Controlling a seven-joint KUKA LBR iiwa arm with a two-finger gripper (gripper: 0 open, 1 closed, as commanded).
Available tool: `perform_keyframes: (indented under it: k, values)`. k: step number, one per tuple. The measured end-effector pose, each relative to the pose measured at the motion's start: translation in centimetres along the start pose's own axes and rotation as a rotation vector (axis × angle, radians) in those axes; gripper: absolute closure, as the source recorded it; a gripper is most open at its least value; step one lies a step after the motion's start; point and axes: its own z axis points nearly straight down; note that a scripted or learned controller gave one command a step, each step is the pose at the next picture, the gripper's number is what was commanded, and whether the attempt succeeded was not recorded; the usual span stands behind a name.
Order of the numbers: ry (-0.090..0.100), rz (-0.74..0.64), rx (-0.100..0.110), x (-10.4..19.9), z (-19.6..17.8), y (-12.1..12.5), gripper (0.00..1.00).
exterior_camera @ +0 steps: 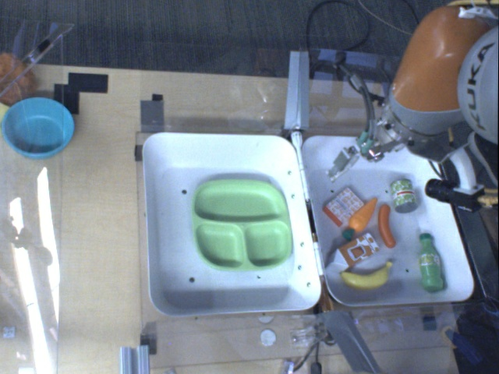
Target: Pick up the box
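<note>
Wooden bench (86, 232) bears two white bins (168, 209) below dark floor (195, 14).

Around the box (344, 206) we see little free room: the carrot (362, 214) touches its right side, and the brown carton (359, 249) lies just below. Its left side, toward the bin wall (310, 209), is open. Above it the bin floor is bare up to the gripper (345, 162).

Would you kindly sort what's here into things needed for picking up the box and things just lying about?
Needed: box, end effector, right bin.
Lying about: second small box, carrot, sausage, banana, can, green bottle, green tray, blue bowl.
</note>
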Motion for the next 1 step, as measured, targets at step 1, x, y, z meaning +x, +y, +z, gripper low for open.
perform_keyframes:
  k: [1]
  values:
    - [0.002, -0.15, 0.002, 1.31, 5.67, 2.06, 0.0]
